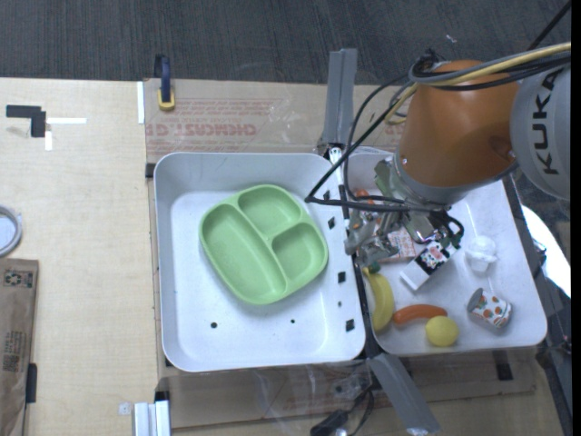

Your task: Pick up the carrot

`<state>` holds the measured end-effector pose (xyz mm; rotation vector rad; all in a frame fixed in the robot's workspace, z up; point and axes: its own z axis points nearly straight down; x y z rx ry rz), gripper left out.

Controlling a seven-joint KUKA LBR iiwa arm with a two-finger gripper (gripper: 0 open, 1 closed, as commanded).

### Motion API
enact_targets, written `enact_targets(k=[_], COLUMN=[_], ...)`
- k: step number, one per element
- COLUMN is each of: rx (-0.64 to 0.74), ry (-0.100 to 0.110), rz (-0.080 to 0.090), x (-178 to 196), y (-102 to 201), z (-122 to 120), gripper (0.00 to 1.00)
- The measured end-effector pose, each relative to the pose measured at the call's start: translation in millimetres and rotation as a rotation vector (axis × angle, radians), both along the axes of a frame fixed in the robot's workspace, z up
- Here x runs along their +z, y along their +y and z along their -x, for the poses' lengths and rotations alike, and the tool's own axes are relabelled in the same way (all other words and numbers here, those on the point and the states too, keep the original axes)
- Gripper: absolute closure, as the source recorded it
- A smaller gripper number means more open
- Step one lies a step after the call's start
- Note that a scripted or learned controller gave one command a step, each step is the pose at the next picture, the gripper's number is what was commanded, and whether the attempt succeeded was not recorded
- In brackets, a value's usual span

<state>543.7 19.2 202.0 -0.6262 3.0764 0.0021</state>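
Carrot: the carrot (416, 313) lies in the right bin (519, 243), near its front edge. It lies almost flat along that edge, with the banana (379, 300) touching or just beside its left end and the lemon (442, 331) just beside its right end.

Arm: the arm reaches in from the right, and its orange band (454, 125) hangs over the back part of the right bin.

Gripper: the gripper (392, 234) is under the wrist, among cables and small packets. It is behind the carrot and apart from it.

Gripper state: I cannot tell if it is apart or together, because the wrist and the clutter hide it. I see nothing held in it, and it does not touch the carrot.

Step in hand: in my judgement, the approach to the carrot is not yet done.

How to do it well: I think the gripper must come toward the front edge and stop above the middle of the carrot. It should close across the thin width, not along the length. The banana and the lemon are very close, so a descent on the middle part gives the most room.

Risk: the carrot is round and may roll, or the neighbour fruit may be taken instead.

Other bin: the left bin (177, 271) bears a green divided plate (263, 242), well apart from the work.
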Motion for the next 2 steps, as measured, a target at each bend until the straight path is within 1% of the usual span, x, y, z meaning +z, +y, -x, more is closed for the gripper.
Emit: enact_targets(k=[1,2], rx=[0.346,0.229], ry=[-0.003,-0.004], rz=[-0.001,0.000], x=[-10,120], y=[38,38], z=[-59,-85], gripper=[1.00,1.00])
